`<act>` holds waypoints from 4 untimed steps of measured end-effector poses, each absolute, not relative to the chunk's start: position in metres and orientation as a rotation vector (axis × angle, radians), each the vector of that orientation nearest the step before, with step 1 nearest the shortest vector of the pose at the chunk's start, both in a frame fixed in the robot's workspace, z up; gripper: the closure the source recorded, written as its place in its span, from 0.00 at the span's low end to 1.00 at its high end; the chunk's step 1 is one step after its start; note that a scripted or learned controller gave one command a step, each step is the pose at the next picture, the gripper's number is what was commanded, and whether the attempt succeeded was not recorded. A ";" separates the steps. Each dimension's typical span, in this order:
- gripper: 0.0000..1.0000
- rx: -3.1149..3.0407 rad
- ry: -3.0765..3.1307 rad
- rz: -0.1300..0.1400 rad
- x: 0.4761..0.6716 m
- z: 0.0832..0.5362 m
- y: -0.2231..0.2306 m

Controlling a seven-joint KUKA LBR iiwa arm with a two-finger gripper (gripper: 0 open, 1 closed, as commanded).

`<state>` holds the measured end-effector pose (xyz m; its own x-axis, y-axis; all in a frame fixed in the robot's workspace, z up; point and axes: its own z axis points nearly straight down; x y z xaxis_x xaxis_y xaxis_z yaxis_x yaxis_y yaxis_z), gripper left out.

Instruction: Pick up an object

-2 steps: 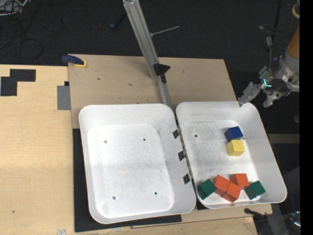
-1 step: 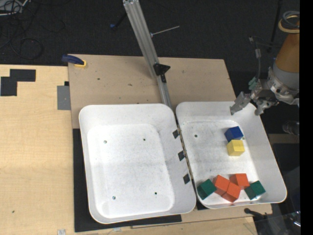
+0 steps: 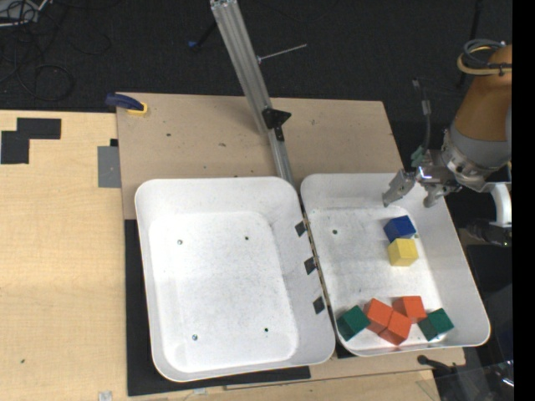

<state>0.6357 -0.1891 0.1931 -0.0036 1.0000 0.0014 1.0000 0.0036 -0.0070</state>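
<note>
Blue block [image 3: 399, 226] sat in the right bin [image 3: 468, 282], touching the yellow block [image 3: 403, 251] just below it, both well apart from the orange and green cluster [image 3: 394, 319] at the near edge. Gripper [image 3: 418, 189] hung above the bin's far right corner, fingers spread, nothing between them. Blocks looked light, rigid, flat-sided; probably best pinched across two opposite free faces.

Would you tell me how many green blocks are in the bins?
2, both in the right bin near its front edge: one green block left of the orange pile, the other right of it.
</note>
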 end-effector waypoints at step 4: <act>1.00 -2.214 -2.229 -0.001 0.636 0.236 -0.187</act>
<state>0.6363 -0.1868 0.2363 -0.0068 1.0000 -0.0002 1.0000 0.0068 0.0007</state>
